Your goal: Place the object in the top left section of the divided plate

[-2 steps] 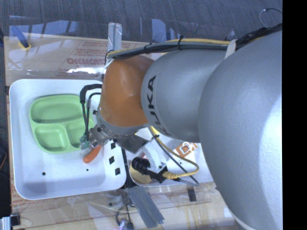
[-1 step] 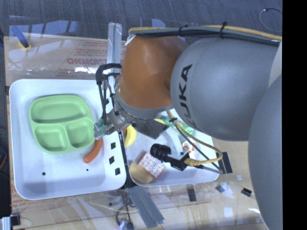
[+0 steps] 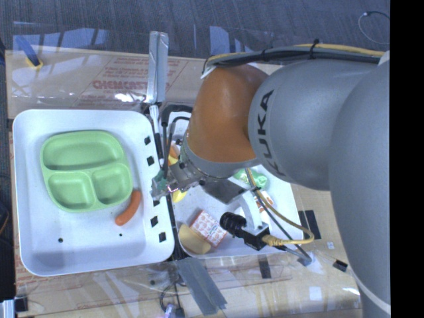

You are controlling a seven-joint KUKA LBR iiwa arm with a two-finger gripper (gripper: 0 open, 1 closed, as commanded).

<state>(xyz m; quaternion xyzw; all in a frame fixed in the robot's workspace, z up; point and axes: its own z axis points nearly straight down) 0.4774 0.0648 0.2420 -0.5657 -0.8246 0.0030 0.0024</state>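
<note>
From the overhead camera you see the arm point(image 3: 311, 131) reaching in from the right, its orange band bent down over the right bin point(image 3: 281, 194). The gripper point(image 3: 165, 185) sits near the divider between bins; its state cannot be told. "KUKA" is legible on the grey casing. The orange sausage point(image 3: 128, 207) lies in the left bin point(image 3: 33, 244), just beside the green divided plate point(image 3: 86, 169).

Plastic, smooth and mostly matt

The green plate point(image 3: 85, 171) and white bin point(image 3: 33, 244) are seen as smooth matt plastic; the arm point(image 3: 318, 111) is finished in satin grey with a glossy orange band point(image 3: 222, 114); the sausage point(image 3: 128, 208) is slightly shiny.
</note>
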